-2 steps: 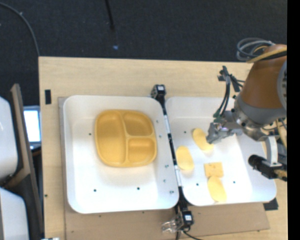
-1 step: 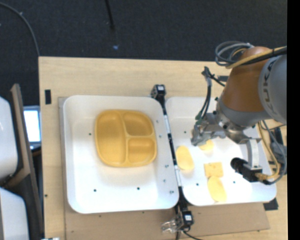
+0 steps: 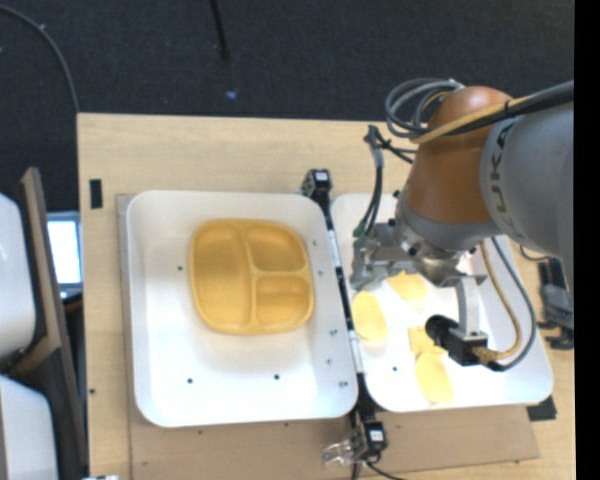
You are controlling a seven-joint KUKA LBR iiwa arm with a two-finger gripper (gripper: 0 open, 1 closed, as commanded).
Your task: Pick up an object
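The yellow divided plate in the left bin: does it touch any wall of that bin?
Apart. The camera view shows the yellow divided plate lying near the middle of the left bin, with bare white floor visible around all its sides.

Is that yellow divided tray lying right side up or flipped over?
Right side up: the yellow divided tray shows its three hollow compartments facing upward in the left bin.

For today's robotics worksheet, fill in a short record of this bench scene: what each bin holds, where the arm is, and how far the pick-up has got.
left bin: one yellow divided plate, three compartments, lying flat
right bin: several yellow chip-like pieces
arm: reaches in from the right, over the right bin
gripper: low over the right bin's left side; fingers hidden
pick-up: no object seen held
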